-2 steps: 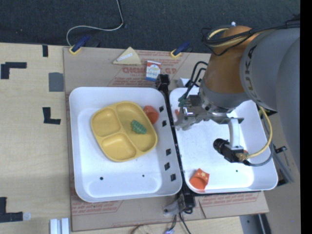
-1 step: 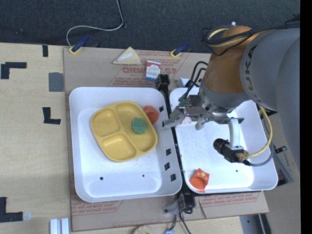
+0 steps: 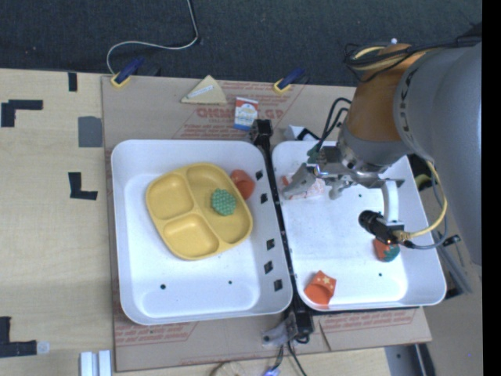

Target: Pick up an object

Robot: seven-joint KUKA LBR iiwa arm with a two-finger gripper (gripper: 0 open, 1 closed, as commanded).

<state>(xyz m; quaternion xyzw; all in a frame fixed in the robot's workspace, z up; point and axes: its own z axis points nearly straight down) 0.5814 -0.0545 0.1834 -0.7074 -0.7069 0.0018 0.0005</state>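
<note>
My gripper (image 3: 318, 184) is low over the back left of the right bin (image 3: 352, 288), open, its fingers spread on either side of a small pale pink and white item (image 3: 313, 187). I cannot tell whether it touches that item. An orange object (image 3: 319, 287) lies near this bin's front edge. Another small orange piece (image 3: 385, 250) sits at the right, partly under a black cable fitting (image 3: 374, 222) of the arm. In the left bin (image 3: 188, 296) a yellow divided plate (image 3: 188, 210) carries a green ball (image 3: 224, 202). A red-orange object (image 3: 242, 183) rests beside the plate.
The arm's grey and orange body (image 3: 391, 108) covers the right bin's back right. Black clips along the divider (image 3: 272, 210) separate the bins. A small red and white carton (image 3: 246, 113) and a cardboard wedge (image 3: 206, 91) lie behind the bins.
</note>
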